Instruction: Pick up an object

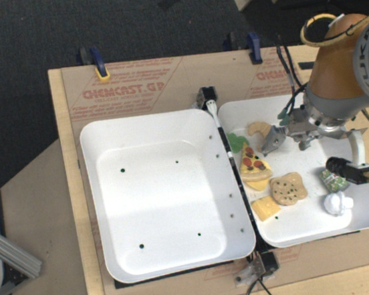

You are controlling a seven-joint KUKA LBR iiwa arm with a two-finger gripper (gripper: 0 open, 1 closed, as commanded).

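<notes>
Red "CHEMCAST GP" print marks the board (129, 86) behind both bins; whether the jaws are apart is unclear.

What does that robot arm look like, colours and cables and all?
The arm has a rounded grey body with a wide orange band above the wrist. Black cables run alongside it. The gripper at its end is small, grey metal.

Two shallow white plastic bins sit side by side: the left bin (111, 207) at nine o'clock, the right bin (316, 227) at three, holding a round speckled cookie (288, 189) beside a flat pizza-slice toy (254, 165).
</notes>
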